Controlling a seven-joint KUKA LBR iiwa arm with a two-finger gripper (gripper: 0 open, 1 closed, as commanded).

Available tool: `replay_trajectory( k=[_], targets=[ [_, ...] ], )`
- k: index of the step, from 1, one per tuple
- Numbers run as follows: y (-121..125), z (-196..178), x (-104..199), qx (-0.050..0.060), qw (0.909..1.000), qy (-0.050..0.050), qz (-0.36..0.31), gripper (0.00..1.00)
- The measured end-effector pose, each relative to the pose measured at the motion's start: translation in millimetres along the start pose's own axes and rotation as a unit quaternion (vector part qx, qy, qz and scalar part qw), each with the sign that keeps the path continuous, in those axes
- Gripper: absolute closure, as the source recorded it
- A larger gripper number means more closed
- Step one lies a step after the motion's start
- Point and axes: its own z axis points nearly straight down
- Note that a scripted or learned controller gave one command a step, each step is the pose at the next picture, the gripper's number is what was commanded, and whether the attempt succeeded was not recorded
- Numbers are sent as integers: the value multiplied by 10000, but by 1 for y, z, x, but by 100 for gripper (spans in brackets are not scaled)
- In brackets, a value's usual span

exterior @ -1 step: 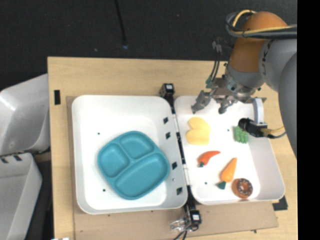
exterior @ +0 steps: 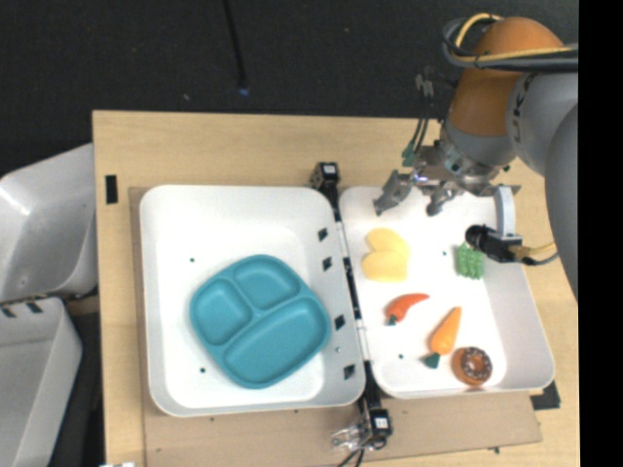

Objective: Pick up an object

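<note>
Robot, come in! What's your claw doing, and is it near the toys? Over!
Tool open, holding nothing, above right bin's far end. Yellow toy nearest. Nothing in the way.

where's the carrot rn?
The carrot lies in the right bin, toward its near edge, between the red pepper on its left and the donut on its lower right.
</note>
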Motion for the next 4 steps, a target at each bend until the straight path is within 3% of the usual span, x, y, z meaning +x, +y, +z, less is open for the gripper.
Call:
replay_trajectory(
  k=[2,3,4],
  targets=[
    [-1,103,-7,22,10000,-10,15,0],
    [2,87,-8,-30,10000,-16,22,100],
    [3,43,-10,-19,10000,-8,21,100]
  ],
)
